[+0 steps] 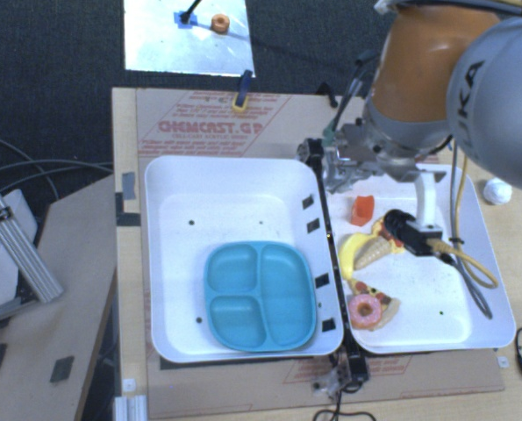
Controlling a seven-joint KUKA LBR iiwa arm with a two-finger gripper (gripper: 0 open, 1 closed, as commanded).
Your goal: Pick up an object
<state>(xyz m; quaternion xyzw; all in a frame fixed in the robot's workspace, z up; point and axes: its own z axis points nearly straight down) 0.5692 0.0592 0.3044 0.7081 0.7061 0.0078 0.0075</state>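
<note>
Toys: an orange block (362, 210), a banana (363, 251) and a donut (364, 309) lie in the right bin (454, 323).
Pincer (341, 167): above that bin's far left corner; its opening and hold cannot be told.
Risk: the toys crowd together, so a grab could nudge neighbours or slip.
Left bin (182, 191): holds a blue divided plate (261, 295).

We see a robotics laboratory. A cardboard-covered bench (217, 121) carries two white bins (234, 182), with a grey industrial arm (454, 68) reaching over them. Left of the bench stand aluminium framing (15, 235) and loose cables (32, 178); behind it lies dark carpet (50, 51).
</note>
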